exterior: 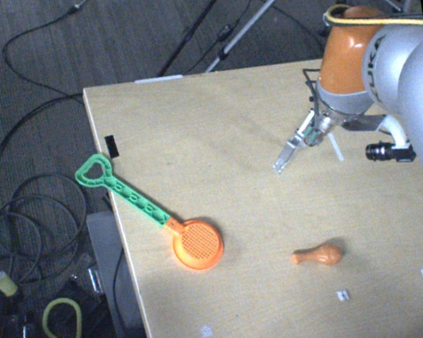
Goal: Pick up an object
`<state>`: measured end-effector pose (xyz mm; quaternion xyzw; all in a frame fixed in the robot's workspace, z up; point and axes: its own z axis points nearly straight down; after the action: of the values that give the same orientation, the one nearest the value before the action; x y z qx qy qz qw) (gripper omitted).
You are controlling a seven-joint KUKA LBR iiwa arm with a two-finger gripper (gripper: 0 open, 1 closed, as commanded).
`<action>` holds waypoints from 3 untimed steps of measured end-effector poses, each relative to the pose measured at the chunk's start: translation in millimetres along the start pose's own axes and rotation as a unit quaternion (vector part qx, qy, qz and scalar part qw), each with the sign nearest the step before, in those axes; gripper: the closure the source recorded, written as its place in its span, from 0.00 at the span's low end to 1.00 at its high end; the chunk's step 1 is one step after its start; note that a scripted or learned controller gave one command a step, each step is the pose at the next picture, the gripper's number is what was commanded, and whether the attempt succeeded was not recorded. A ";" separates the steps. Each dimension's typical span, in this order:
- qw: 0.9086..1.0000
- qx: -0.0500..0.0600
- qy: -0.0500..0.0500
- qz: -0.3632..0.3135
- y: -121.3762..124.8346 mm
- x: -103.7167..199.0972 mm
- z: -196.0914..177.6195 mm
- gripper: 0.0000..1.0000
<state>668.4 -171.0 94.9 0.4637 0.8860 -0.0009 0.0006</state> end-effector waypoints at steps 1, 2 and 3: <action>0.994 -0.001 0.000 0.105 -16.0 -24.0 -44.1 0.00; 0.998 -0.001 0.001 -0.063 -5.2 -8.5 10.5 0.00; 0.998 -0.002 0.000 -0.063 -3.6 -7.9 0.5 1.00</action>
<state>669.9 -179.5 94.4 0.4072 0.9134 0.0010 0.0017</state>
